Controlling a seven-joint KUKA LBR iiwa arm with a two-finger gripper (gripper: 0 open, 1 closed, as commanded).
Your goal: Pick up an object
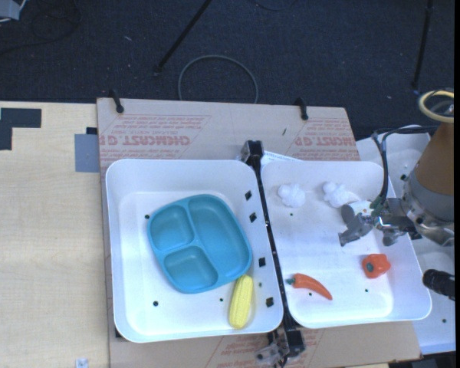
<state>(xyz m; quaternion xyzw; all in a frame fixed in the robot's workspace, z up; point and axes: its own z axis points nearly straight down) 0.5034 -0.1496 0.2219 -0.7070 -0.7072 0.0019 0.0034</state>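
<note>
A blue divided tray (198, 241) lies flat in the left bin, a yellow corn cob (241, 301) just beside its near right corner. In the right bin lie an orange carrot (312, 284), a red-orange pepper (376, 265) and two white lumps (291, 195) (338, 193) at the far side

Rt bin (399, 301) floor mostly free betw carrot (312, 285) & white lumps (292, 195).

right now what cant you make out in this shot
- Gripper, camera view: small and blurred against the right bin; open or shut is unclear.
- Two white lumps: too pale and small to identify.
- Arm: cut off by the right edge.
- Orange-red object: too small to name.
</note>
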